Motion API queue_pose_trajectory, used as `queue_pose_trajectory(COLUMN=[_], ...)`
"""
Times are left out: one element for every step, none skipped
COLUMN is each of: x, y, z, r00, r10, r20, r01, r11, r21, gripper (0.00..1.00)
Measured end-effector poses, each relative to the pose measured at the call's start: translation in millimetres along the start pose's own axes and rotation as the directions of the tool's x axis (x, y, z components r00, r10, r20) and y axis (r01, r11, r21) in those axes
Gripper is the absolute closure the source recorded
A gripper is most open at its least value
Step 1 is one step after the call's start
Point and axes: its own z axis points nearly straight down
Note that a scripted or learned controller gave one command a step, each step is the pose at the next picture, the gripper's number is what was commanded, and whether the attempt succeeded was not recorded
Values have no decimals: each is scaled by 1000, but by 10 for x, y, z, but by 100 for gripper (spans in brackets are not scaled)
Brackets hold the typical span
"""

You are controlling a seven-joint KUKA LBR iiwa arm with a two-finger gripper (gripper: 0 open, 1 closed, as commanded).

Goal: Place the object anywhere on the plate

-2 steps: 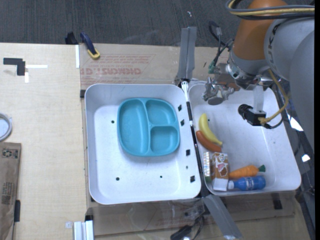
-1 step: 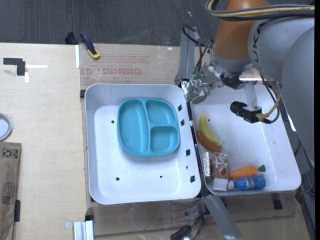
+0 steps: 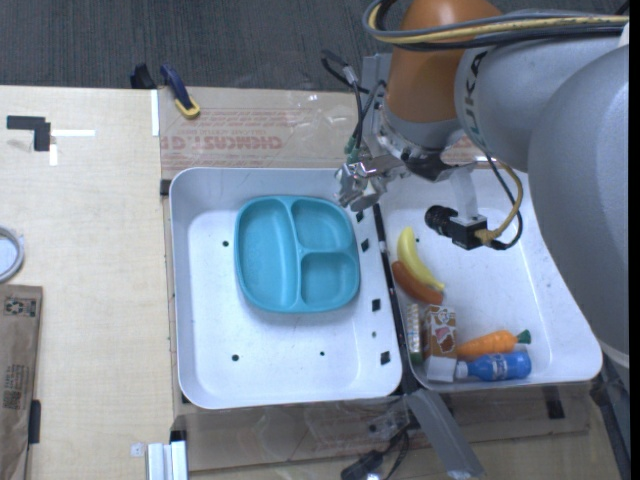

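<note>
A light blue divided plate lies in the left bin, with nothing on it. My gripper hangs over the ridge between the two bins, near their far edge and just beyond the plate's far right corner. I see nothing held under it. In the right bin lie a yellow banana, a reddish sausage, a small carton, an orange carrot and a blue bottle.
A black device on a cable hangs over the right bin beside the banana. The grey arm covers that bin's far right part. A cardboard sheet lies behind the bins. A roll of tape sits at the far left.
</note>
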Motion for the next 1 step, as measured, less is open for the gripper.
queue_pose_trajectory(x=[-282], y=[-344], z=[2], r00=[999], r10=[-50], r20=[0], r01=[50], r11=[999], r21=[0], gripper=[100])
